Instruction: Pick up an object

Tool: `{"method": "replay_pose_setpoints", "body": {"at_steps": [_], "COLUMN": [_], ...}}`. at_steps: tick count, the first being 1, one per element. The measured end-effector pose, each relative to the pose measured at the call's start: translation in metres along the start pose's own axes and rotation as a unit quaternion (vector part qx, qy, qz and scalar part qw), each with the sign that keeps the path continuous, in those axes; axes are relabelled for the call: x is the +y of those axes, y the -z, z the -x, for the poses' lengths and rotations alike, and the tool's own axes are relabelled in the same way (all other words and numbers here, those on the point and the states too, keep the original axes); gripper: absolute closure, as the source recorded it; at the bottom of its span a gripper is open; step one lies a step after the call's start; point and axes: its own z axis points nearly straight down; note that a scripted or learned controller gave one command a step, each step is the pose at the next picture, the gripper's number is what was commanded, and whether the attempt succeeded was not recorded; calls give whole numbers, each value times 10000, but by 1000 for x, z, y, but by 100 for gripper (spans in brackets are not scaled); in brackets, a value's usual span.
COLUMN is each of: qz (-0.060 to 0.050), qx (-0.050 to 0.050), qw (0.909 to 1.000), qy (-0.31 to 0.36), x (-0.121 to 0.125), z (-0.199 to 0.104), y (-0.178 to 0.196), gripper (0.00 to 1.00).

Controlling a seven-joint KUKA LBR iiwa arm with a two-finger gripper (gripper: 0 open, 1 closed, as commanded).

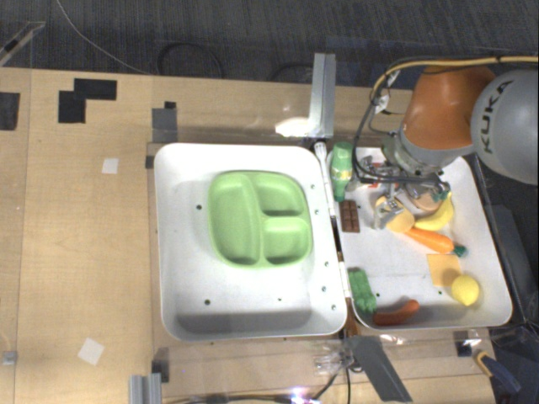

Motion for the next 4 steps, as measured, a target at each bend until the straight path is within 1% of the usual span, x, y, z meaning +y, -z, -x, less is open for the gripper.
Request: {"method": "replay_pose_setpoints", "body": {"at_steps": [1, 2, 4], "qz": [-24, 5, -19], "qx": [-71, -13, -129], "qw": [10000, 9900, 9903], "qy": [-5, -1408, -1386], "x": [0, 28, 28], "z": [4, 32, 38], "y": [15, 100, 128], "gripper": [100, 100, 100]}}
